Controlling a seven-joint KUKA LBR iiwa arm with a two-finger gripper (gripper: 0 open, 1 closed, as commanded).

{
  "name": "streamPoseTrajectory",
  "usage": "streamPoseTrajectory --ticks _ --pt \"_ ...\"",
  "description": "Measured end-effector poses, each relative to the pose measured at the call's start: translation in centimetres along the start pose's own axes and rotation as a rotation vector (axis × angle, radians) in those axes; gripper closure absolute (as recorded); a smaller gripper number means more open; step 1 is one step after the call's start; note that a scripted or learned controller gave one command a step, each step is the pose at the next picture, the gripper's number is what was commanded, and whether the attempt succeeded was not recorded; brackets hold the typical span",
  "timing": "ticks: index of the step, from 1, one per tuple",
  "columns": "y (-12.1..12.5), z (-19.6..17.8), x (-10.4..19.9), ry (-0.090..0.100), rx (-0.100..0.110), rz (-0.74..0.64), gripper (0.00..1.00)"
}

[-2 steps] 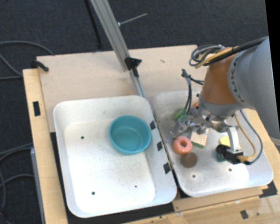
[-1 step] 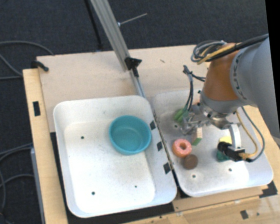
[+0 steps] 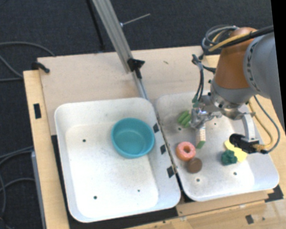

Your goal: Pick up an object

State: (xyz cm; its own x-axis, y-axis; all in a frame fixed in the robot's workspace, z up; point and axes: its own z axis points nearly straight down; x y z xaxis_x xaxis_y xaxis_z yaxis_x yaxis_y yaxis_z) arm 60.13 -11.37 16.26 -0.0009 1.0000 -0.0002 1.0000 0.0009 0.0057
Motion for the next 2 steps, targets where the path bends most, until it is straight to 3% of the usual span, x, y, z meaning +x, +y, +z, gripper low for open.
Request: streamPoseTrajectory --ticks 1,2 --pt "-0.12 -4.41 -0.27 0.0 0.0 -0.002 1.0" --pt "-0.06 -4.16 -0.33 -0.001 0.004 -0.002 1.0"
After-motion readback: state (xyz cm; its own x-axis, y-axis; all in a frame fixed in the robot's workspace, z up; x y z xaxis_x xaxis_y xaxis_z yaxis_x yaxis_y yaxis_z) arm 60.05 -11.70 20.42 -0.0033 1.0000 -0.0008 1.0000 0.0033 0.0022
